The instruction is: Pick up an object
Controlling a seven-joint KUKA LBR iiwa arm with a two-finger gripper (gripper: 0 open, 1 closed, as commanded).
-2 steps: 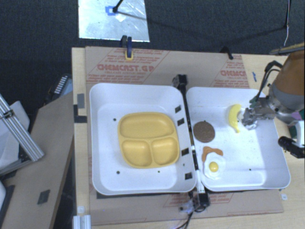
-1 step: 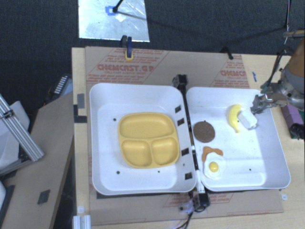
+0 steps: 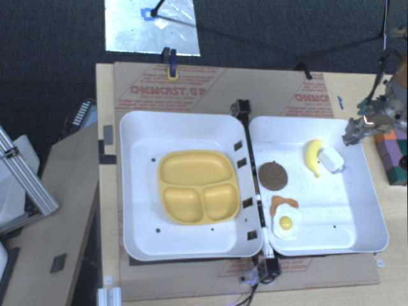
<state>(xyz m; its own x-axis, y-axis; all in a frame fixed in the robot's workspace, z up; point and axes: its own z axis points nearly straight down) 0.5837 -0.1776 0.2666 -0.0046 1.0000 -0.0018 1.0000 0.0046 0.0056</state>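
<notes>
1. Down below, the bench [image 3: 210, 81] shows a tan top printed with red lettering, set on dark carpet, with a shiny sheet [image 3: 152, 16] lying on the floor beyond its far edge.
2. Two white bins sit side by side: the left bin [image 3: 137, 139] carries a yellow divided tray [image 3: 194, 187], the right bin [image 3: 357, 215] carries the loose items.
3. Inside the right bin, a banana [image 3: 312, 157] lies near the far right, touching a small white block [image 3: 331, 160] just beside it.
4. Closer to the divider rests a brown disc [image 3: 273, 175], and near it a fried egg toy [image 3: 286, 222] with an orange piece [image 3: 284, 203] at its upper edge.
5. At the right edge the gripper [image 3: 354, 134] hangs over the right bin's far rim, near the banana but apart from it; whether its jaws are parted or closed cannot be told, as it looks blurred and small.
6. Coloured blocks [image 3: 390, 155] stand on the bench beyond the right bin.
7. A metal frame [image 3: 22, 177] leans at the left.
</notes>
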